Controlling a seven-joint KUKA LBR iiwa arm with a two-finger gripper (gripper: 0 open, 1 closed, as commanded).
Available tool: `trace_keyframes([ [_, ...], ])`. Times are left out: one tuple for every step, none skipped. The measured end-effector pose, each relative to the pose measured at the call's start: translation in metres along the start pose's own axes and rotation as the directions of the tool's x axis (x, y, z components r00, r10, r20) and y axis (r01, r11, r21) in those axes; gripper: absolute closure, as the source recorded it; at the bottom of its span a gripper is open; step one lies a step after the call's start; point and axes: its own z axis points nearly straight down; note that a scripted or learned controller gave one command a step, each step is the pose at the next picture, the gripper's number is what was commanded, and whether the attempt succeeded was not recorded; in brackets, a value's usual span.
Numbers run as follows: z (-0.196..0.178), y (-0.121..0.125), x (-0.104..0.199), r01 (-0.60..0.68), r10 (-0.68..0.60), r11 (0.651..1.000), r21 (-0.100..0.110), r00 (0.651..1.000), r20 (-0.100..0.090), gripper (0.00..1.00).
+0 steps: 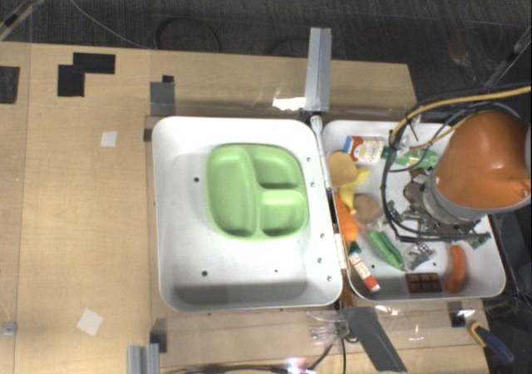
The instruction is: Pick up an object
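Observation:
My gripper [421,253] reaches down into the right bin [497,281], largely hidden under the arm's orange band [482,160] and its cables. It hangs just right of a green stick-shaped object [386,248] and above a brown chocolate bar [424,282]. A red-orange sausage [456,268] lies to its right. Further left in the same bin are a brown rounded object [366,206], a yellow object [341,166], an orange carrot-like piece [348,224], a red and white tube [363,271] and a small carton [366,148]. I see nothing held.
The left bin [179,264] holds a green divided plate [253,189]. A grey metal post [318,69] stands behind the divide between the bins. Wooden bench surface [75,223] stretches out to the left.

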Motion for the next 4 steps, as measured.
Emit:
trace_keyframes([
  [-0.043,-0.025,-0.01,0.134,-0.134,0.991,-0.015,0.991,-0.016,1.0],
  [-0.081,-0.066,-0.055,0.365,-0.366,0.931,-0.018,0.931,-0.01,1.0],
  [-0.112,-0.004,-0.085,0.332,-0.332,0.943,-0.02,0.943,-0.01,1.0],
  [-0.13,0.053,-0.112,0.267,-0.267,0.963,-0.02,0.964,-0.011,1.0],
])
